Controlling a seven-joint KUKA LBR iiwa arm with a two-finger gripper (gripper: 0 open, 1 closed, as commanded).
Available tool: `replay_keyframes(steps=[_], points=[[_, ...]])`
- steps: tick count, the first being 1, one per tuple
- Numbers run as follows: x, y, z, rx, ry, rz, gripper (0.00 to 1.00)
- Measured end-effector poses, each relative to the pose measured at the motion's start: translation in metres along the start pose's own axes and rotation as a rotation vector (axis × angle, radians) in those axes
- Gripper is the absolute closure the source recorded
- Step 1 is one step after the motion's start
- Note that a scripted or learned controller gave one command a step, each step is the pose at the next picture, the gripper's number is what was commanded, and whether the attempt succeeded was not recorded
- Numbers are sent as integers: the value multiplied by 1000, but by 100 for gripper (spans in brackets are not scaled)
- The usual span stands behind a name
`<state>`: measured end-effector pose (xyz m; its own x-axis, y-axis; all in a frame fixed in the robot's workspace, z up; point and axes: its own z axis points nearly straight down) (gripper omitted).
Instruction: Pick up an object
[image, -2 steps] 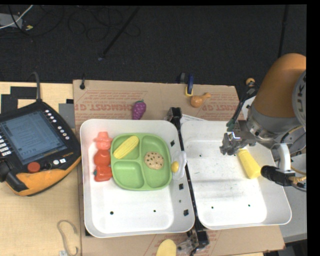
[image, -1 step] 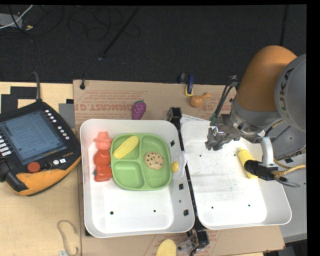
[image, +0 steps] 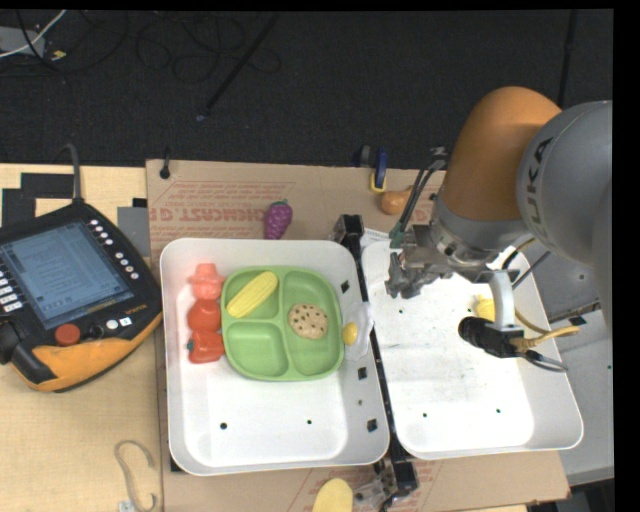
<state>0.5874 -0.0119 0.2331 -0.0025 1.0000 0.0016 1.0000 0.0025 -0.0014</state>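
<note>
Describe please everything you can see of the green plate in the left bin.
The green plate is a rounded, glossy plastic-looking tray with three compartments. It lies flat in the upper half of the left bin. A yellow corn cob rests in its upper left compartment, a cookie in the right one. A red toy figure stands against its left edge.

- Green divided plate (image: 262, 352), yellow corn (image: 250, 293) on it
- Tan cookie (image: 308, 320), dark speckles
- Red bottle (image: 204, 315)
- White bins (image: 260, 430)
- Purple grapes (image: 277, 219)
</note>
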Motion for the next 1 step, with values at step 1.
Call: replay_keyframes(steps=[1], points=[[2, 7, 15, 3, -2, 1, 100]])
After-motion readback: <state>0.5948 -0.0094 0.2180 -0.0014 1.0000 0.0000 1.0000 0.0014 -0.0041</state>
